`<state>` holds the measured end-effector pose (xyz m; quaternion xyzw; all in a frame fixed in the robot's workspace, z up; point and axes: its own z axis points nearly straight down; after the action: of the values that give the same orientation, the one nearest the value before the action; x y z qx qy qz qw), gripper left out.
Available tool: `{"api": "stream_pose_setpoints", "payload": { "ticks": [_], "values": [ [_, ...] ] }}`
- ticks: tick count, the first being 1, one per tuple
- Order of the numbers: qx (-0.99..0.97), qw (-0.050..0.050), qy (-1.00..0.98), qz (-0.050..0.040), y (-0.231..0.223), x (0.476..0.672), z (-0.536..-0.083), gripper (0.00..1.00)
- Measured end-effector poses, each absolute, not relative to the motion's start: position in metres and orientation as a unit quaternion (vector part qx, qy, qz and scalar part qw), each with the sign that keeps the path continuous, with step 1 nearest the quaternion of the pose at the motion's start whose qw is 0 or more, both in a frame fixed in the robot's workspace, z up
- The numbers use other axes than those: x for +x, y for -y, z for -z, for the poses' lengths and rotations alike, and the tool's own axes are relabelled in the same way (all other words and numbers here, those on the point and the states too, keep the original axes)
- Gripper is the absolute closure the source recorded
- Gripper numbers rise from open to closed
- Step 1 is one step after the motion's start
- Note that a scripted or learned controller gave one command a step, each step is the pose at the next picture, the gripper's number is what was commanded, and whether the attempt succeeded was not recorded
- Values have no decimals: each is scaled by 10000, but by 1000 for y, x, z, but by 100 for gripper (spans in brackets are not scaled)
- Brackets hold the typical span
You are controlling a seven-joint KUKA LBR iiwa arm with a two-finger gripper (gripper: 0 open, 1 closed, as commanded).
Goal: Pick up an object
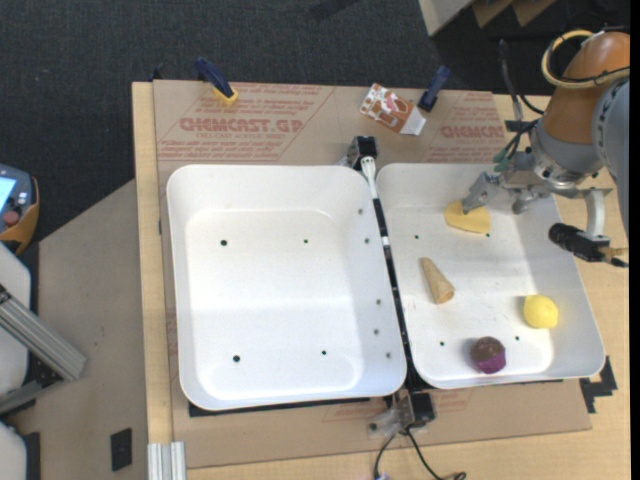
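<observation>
You would have found the fingers [499, 194] spread apart with nothing between them, low over the far end of the right bin [570, 363], one tip just beside the yellow wedge [468, 219], which lay flat on the bin floor. So no pick was made. Nearer the camera from the fingers lay the tan cone [436, 280], then the yellow ball [540, 311] and purple ball [488, 354], all ungrasped.

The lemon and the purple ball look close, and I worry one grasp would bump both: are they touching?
Apart. The camera view shows bare white bin floor between the lemon and the purple ball.
</observation>
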<state>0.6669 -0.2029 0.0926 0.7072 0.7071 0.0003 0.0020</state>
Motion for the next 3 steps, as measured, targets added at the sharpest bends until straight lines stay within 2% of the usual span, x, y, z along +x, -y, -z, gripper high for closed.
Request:
{"api": "stream_pose_setpoints", "payload": {
  "ticks": [1, 2, 3],
  "values": [
    [7054, -10, -7088, 1, 143, 667, -85, 0],
    [7082, 1, -7060, 4, 166, 621, -146, 0],
    [7052, 6, -7090, -1, 113, 654, -83, 0]
  ]
}}
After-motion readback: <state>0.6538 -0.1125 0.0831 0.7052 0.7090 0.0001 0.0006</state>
